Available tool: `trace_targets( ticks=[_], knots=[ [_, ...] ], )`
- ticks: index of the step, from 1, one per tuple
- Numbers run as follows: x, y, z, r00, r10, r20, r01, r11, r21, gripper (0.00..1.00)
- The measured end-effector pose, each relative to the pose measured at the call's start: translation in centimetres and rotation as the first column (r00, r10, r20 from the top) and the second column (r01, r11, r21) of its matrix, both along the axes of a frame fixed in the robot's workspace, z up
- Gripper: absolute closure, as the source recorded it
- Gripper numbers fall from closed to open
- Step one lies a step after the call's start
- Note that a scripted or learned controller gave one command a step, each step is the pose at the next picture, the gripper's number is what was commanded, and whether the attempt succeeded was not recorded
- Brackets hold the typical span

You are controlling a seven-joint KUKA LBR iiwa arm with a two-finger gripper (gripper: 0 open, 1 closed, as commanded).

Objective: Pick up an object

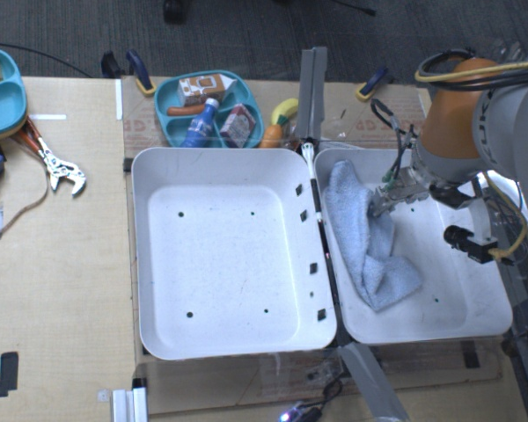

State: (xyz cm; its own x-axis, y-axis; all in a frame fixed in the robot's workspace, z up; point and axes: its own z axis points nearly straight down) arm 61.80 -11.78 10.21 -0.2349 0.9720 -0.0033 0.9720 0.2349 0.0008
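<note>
crumpled blue towel [363,240] against right bin's [449,319] left wall, pincer [380,202] touching.

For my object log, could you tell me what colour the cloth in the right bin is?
The cloth is light blue, seen in the camera view.

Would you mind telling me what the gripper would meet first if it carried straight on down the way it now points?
Most likely the light blue towel in the right bin. The gripper points down at the towel's upper part and looks at or just above the cloth; depth is unclear from this slanted view.
</note>
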Motion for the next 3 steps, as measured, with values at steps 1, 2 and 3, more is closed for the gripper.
trace_targets(
  ticks=[1, 2, 3],
  knots=[
    [0.0, 0.0, 0.0, 1.000, 0.000, 0.000, 0.000, 1.000, 0.000, 0.00],
    [3.7, -6.1, -0.9, 0.994, 0.111, 0.001, -0.111, 0.994, 0.000, 0.00],
    [-3.0, -3.9, 4.7, 0.998, 0.068, -0.001, -0.068, 0.998, 0.002, 0.00]
  ],
)
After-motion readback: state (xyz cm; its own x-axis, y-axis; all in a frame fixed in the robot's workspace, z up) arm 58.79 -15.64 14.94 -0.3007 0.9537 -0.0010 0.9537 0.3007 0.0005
